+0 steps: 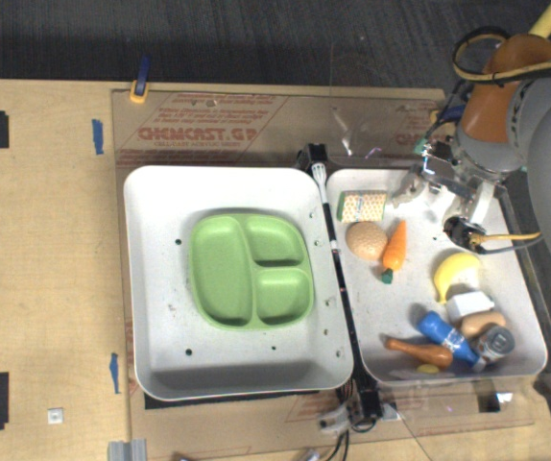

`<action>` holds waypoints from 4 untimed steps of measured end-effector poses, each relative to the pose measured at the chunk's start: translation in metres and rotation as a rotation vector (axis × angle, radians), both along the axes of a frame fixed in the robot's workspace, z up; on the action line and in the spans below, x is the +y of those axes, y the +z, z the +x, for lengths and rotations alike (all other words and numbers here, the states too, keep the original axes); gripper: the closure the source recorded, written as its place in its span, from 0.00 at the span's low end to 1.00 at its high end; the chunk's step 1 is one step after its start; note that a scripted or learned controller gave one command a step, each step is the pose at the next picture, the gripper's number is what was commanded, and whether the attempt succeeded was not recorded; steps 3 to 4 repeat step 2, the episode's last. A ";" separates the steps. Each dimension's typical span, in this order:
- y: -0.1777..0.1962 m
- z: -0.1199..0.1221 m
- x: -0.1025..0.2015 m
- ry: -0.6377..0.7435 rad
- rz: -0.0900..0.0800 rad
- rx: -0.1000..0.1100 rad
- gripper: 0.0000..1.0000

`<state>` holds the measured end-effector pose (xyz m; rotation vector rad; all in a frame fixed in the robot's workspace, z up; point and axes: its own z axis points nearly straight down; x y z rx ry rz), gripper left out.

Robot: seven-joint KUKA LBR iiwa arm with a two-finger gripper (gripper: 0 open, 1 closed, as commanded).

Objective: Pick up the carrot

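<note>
The carrot (395, 246) lies in the right bin (530, 305), near its upper left part, touching a round beige piece (366, 239) on its left side, green end pointing down. The gripper (427, 182) hangs over the top edge of this bin, near the carrot but apart from it and holding nothing; I cannot tell if it is open or closed. The other toys are grouped lower right, so the carrot is free on its right side. The green tray (251, 269) rests in the left bin (151, 257).
</note>
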<state>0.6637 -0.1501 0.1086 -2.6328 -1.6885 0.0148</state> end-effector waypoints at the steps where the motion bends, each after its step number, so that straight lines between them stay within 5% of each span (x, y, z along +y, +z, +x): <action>1: -0.017 -0.038 0.008 0.061 -0.007 -0.018 0.00; 2: -0.008 -0.038 0.008 0.061 -0.007 -0.018 1.00; 4: -0.008 -0.038 0.008 0.061 -0.007 -0.018 1.00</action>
